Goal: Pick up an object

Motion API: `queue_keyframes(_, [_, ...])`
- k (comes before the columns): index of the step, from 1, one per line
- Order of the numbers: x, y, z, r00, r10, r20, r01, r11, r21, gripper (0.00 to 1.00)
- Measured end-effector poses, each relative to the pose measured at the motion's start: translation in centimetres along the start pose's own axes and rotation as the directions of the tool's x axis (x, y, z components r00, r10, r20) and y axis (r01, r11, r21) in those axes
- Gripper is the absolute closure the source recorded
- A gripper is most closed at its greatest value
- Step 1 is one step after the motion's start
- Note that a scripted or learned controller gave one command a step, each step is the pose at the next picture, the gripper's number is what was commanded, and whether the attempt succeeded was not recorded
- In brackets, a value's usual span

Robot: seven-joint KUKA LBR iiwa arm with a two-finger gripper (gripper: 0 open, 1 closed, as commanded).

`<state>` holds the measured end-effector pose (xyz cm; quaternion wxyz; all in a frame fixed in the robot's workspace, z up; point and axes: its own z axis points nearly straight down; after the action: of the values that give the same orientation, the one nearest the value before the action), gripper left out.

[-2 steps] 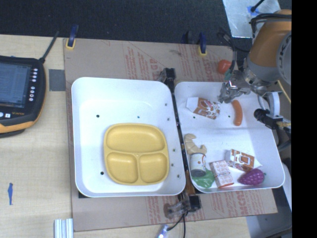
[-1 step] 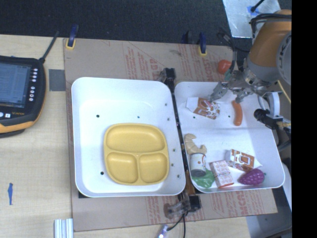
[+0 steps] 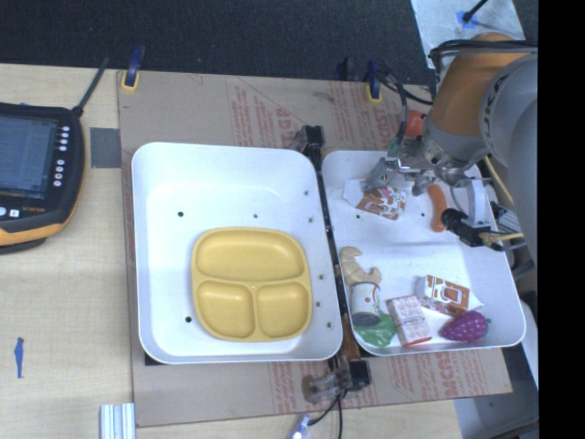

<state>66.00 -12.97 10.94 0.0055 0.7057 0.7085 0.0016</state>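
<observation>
I start at the near edge of the right bin (image 3: pixel 512 286). At about 5 o'clock in it lies a purple bunch of grapes (image 3: pixel 464 326), bumpy and dark. Just beside it, toward 6 o'clock, is a small red and white box (image 3: pixel 409 319), lying flat. A second box (image 3: pixel 445 294), orange and white, sits just above the grapes. At about 7 o'clock a small can (image 3: pixel 364 302) lies with a green leafy thing (image 3: pixel 376 333) touching it below. A tan toy shape (image 3: pixel 356 265) lies just above the can, near the bin's left wall.

In the left bin (image 3: pixel 164 245) a yellow tray (image 3: pixel 251 283) with three sections lies a bit toward the near side of the middle.

Farther back in the right bin, at about 11 o'clock, I see a small packet (image 3: pixel 383 201), red, brown and white, flat on the bin floor. At about 2 o'clock an orange stick-like thing (image 3: pixel 437 207) lies near the arm.

My tool (image 3: pixel 397 174) is low over the far side of the right bin, right at the top edge of that packet. It looks like it touches the packet, but I cannot tell how far open the tool is, or if it has hold of anything. The arm (image 3: pixel 475 90) comes in from 2 o'clock, with its orange band high over the bin's far right corner.

On the tabletop (image 3: pixel 55 337), out at 9 o'clock, sits a control tablet (image 3: pixel 37 172) with an orange rim.
</observation>
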Motion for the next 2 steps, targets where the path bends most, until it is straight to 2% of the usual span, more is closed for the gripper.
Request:
queue_keyframes(1, [3.2,0.2,0.4,1.0,-0.001,0.0,0.001,1.0,-0.006,0.0])
queue_keyframes(2, [2.9,0.5,-1.2,1.0,-0.003,0.006,0.003,1.0,-0.014,1.0])
